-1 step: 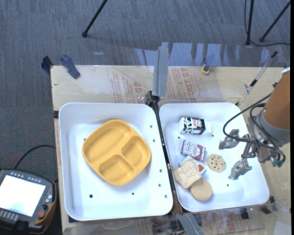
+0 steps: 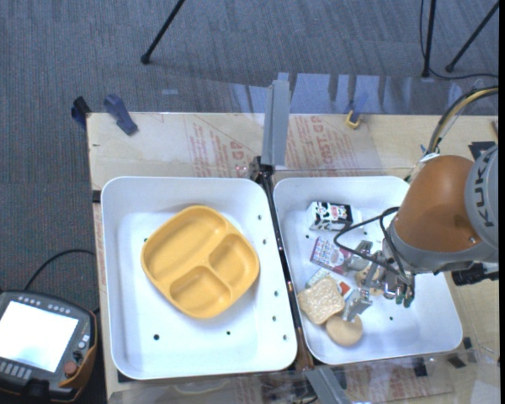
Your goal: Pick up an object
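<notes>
In the right bin [image 2: 421, 331] lie several small items. A black-and-white carton [image 2: 330, 215] sits near the back. A pink packet [image 2: 326, 252] lies in front of it. Closer to the front, a slice of toast [image 2: 321, 300] rests beside a round tan biscuit [image 2: 345, 332]. My gripper [image 2: 359, 303] reaches down from the right, low over the bin. Its tip is between the toast and the biscuit, just above the biscuit's upper edge. The orange wrist band [image 2: 436, 211] and cables hide the bin's right middle.
The left bin [image 2: 122, 225] holds a yellow divided plate [image 2: 200, 261]. A grey post [image 2: 276, 133] stands behind the rim between the two bins. A teach pendant [image 2: 34, 337] lies off the bench at lower left.
</notes>
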`<state>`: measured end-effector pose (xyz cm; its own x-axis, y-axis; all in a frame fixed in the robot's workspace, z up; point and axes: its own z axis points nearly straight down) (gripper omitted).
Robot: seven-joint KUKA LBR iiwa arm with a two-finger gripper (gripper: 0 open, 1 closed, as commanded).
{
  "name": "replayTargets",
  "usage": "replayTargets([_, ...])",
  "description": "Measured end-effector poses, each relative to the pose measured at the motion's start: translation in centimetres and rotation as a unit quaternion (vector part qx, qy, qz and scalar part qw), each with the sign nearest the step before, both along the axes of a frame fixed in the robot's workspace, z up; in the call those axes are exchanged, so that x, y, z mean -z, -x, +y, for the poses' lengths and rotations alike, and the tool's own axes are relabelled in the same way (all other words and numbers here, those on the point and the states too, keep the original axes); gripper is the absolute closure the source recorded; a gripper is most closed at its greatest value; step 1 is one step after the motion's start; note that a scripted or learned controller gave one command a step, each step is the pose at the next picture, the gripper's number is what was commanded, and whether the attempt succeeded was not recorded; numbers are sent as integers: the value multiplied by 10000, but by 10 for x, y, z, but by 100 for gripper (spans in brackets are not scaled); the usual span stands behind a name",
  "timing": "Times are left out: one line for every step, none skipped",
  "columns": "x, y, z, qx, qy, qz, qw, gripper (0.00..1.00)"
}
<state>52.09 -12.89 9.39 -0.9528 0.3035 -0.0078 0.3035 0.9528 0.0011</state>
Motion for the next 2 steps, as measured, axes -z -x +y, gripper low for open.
replayTargets([-10,-1,2,-39,-1,-2,10000,100])
replayTargets([-96,19,99,-273,-18,6,9996,100])
